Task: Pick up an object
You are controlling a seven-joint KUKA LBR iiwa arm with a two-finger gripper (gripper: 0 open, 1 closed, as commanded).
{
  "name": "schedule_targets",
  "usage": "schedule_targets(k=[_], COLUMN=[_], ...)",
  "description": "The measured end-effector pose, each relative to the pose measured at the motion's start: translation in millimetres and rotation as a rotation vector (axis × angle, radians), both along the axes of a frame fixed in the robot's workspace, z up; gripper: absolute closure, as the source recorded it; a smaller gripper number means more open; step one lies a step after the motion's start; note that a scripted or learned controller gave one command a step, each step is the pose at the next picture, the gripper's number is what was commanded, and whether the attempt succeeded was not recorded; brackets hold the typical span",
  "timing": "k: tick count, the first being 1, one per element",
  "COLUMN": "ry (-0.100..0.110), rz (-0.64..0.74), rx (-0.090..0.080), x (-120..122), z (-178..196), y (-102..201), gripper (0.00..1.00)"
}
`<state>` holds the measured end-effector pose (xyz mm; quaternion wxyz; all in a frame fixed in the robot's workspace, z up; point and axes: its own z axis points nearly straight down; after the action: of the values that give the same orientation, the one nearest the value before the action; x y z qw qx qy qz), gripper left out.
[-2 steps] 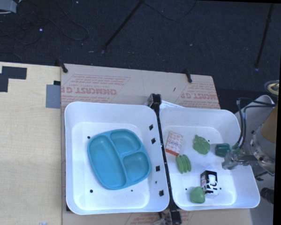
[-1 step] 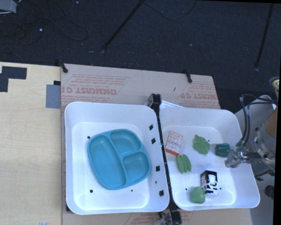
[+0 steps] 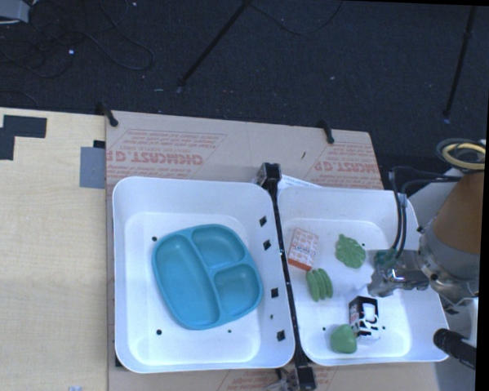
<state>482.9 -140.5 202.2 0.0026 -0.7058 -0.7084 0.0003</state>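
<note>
The gripper (image 3: 375, 313) hung low over the right bin (image 3: 400, 342), toward that bin's near right corner, and whether it was open or closed could not be told from the camera view, since only a black-and-white block of it showed from above. Just below it, touching or nearly touching its lower edge, lay a round green object (image 3: 343, 340), but nothing could be seen held. The grey arm (image 3: 437, 270) ran back from the gripper to the right side of the right bin, with its orange band (image 3: 464, 214) above the bin's right wall. Farther inside the right bin, a ribbed green object (image 3: 320, 284) lay near the middle, a leafy green object (image 3: 350, 252) sat behind it toward the bin's far side, and a small white-and-orange packet (image 3: 302, 247) rested close to the bin's left wall. Left of the right bin, sharing a black divider (image 3: 277, 266), stood the left bin (image 3: 132, 226), which held a teal sectioned plate (image 3: 206, 274) with three compartments. Both bins rested on a sheet of printed cardboard (image 3: 181, 150).
</note>
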Motion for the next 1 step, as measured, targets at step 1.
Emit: schedule_targets(k=[1], ry=[-0.002], rz=[0.0], rx=[-0.002], x=[9.5], z=[2.7], y=[46.5], gripper=[1.0])
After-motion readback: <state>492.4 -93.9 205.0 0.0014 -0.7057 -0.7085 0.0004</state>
